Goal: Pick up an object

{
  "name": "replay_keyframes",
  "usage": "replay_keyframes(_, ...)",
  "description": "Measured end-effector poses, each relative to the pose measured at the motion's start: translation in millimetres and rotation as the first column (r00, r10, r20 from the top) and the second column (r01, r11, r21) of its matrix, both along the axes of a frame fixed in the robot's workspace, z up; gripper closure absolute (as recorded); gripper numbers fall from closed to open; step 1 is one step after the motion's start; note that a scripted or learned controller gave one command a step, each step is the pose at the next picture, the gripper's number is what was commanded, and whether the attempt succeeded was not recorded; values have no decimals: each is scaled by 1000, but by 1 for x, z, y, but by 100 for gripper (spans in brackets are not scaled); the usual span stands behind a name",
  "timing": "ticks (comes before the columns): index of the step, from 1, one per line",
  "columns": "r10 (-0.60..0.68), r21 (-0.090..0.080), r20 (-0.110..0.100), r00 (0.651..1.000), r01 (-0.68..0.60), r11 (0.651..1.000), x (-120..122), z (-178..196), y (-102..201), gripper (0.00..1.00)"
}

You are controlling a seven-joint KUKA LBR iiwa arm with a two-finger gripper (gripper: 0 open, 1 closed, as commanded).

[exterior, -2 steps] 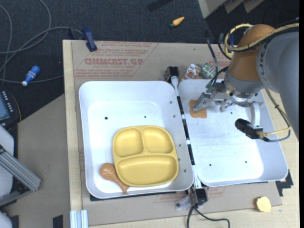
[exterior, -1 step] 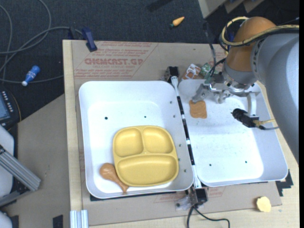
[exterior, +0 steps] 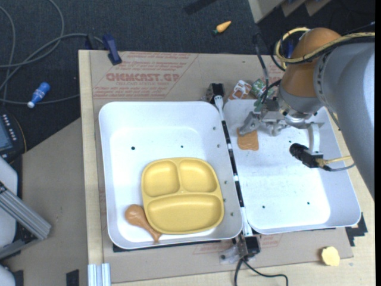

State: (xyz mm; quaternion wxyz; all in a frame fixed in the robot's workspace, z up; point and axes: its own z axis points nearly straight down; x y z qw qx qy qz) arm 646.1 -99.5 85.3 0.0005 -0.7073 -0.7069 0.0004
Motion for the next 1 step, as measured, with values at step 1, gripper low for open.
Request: replay_keyframes(1, 1, -1, 1, 1000, -1, 1000, -3, 0, 6, 0)
